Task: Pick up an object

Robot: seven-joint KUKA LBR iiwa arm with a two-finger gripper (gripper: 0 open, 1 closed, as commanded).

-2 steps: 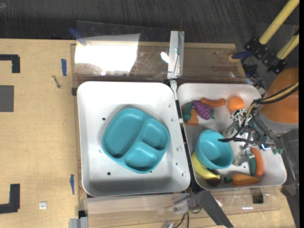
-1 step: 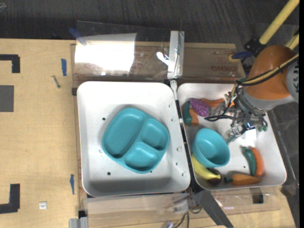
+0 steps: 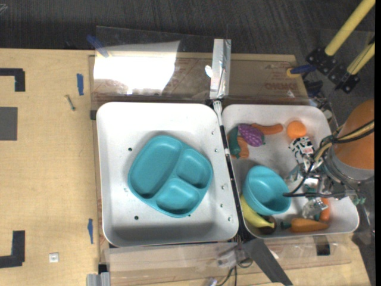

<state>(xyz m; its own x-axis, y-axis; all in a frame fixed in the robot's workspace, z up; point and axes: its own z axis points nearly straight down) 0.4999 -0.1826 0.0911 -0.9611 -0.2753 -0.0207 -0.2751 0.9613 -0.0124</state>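
Two bins on surface; claw (image 3: 311,190) low in right bin (image 3: 271,113) beside teal bowl (image 3: 266,189), finger state cannot tell. Risk: crowded toys, carrot (image 3: 309,224) could slip aside.

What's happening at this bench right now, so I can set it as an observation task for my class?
A grey robot arm with an orange band reaches in from the right over the right bin, where its gripper hangs low among toy foods: a blue bowl, a banana, carrots, an orange and a purple piece. Nothing can be seen held in it. The left bin holds a blue divided plate, untouched.
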